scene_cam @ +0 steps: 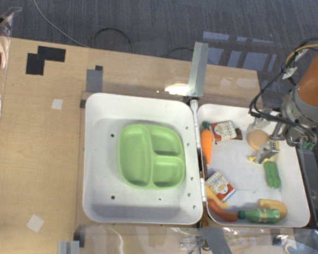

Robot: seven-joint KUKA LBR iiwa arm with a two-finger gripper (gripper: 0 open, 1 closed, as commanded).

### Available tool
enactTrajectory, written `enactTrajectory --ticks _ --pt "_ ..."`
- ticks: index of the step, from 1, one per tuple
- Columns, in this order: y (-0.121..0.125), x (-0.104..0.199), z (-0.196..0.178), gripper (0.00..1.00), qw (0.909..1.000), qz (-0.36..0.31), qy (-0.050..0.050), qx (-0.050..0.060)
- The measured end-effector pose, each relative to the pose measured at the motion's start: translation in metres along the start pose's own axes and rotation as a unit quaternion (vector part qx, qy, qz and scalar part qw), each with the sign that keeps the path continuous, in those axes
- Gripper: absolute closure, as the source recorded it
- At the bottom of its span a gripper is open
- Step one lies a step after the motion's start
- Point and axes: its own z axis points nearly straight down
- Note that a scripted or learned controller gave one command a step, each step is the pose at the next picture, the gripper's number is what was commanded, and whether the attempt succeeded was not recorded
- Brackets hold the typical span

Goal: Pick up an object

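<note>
Fingers [265,154] low over the right bin [243,171], hung from the grey wrist under the orange band. Sat just beside the beige ball [258,138], on its near side, with the green pickle [272,174] a little below. Could not tell from this slant how far apart they stood, nor see anything caught between them, so counted nothing as held.

Judged the step as the closing-in on a pick, with the ball as the likeliest target: near the back wall of that bin, apart from the carrot [206,145] and the small printed packet [224,130] to its left. Nothing lifted yet.

To do it well: needed centring over the ball before dropping, since a round thing would roll off from an off-centre squeeze. Called for a straight descent, closing only once level with its widest part. Wise to keep off the pickle, which lay close enough to be nudged. Worth a slow lift afterwards to check the hold.

Elsewhere, lying untouched: a second packet [220,186], a red sausage [223,212], a green bottle [260,215] and a yellow piece [273,205] along the front wall; a green divided plate [148,156] in the left bin [95,201] on the tabletop [36,158].
</note>
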Motion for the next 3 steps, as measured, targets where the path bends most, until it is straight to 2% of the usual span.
enactTrajectory --ticks 1,2,3 --pt "-0.037 0.006 0.132 0.00 0.9980 -0.063 -0.002 0.000" --pt "-0.074 -0.043 0.142 0.00 0.9964 -0.084 -0.002 0.001" --pt "-0.076 -0.001 0.141 0.00 0.9972 -0.075 -0.002 0.001"
